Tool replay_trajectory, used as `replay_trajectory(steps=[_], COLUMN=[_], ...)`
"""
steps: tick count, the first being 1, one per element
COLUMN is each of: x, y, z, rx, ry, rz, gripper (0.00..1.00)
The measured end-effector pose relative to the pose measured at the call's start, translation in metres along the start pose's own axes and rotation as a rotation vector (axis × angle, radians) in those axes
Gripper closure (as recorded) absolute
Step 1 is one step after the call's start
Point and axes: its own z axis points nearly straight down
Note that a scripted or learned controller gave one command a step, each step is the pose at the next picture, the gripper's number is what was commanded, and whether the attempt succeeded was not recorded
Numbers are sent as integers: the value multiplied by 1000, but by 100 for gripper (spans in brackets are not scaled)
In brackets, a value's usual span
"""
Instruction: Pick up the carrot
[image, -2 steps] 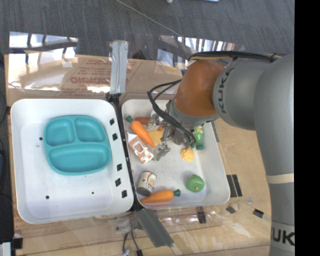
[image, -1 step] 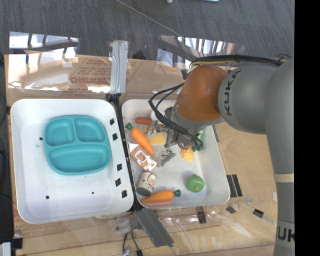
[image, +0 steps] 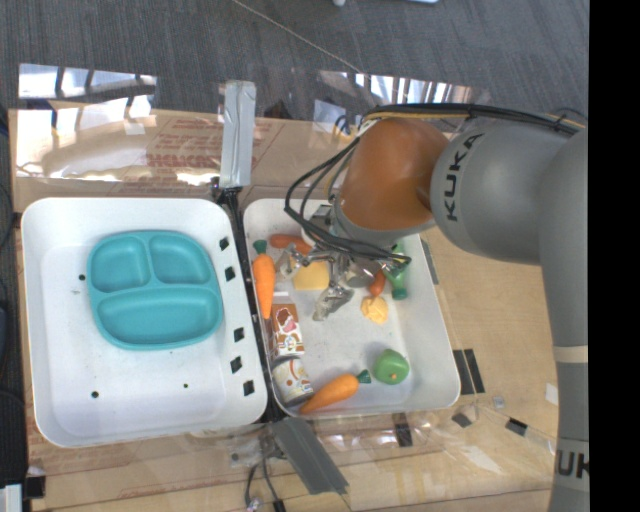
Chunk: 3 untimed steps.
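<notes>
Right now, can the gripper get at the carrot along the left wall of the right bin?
Probably yes. The gripper hangs just right of that carrot, which lies bare on top. The bin wall on its left and the carton below it could crowd the approach.

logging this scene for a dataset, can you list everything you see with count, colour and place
bins: 2, white, side by side on the bench
divided plate: 1, teal, in the left bin
carrots: 2, orange, right bin; one along its left wall, one at the near edge
cartons: 2, white and brown print, right bin, between the carrots
apple: 1, green, right bin, near right
yellow pieces: 2, right bin centre, under the end effector
arm: 1, grey with orange band, reaching in from the right
end effector: 1, metal, over the right bin's centre
</notes>
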Motion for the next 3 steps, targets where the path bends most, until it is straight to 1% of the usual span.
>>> replay_trajectory(steps=[1,2,3], x=[22,134,108], y=[-4,6,-40], z=[4,2,1], rx=[-10,-9,-6], ry=[4,4,-1], rz=[430,779,842], gripper=[0,0,0])
